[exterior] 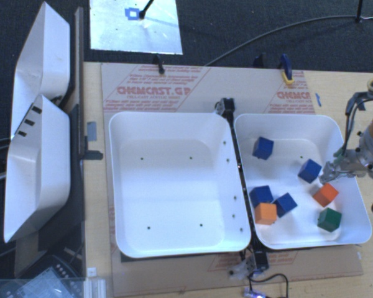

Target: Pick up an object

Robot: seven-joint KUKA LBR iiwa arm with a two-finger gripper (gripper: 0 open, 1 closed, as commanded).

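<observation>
My bench (pixel 193 82) is a pale board printed in red with "CELLCAST", repeated and partly readable, lying on dark carpet crossed by black cables. A shiny metal plate (pixel 135 16) with a small blue mark sits beyond it, and spare white bins (pixel 38 129) lean at the far left. The left bin (pixel 174 182) stands just beside the right bin (pixel 345 135), which holds the blocks: four blue cubes (pixel 263 148), two orange cubes (pixel 326 194) and one green cube (pixel 329 219), scattered apart. My gripper (pixel 333 171) hangs at the right bin's edge, between a blue cube and an orange one; I cannot tell how wide it stands or whether it grips anything
</observation>
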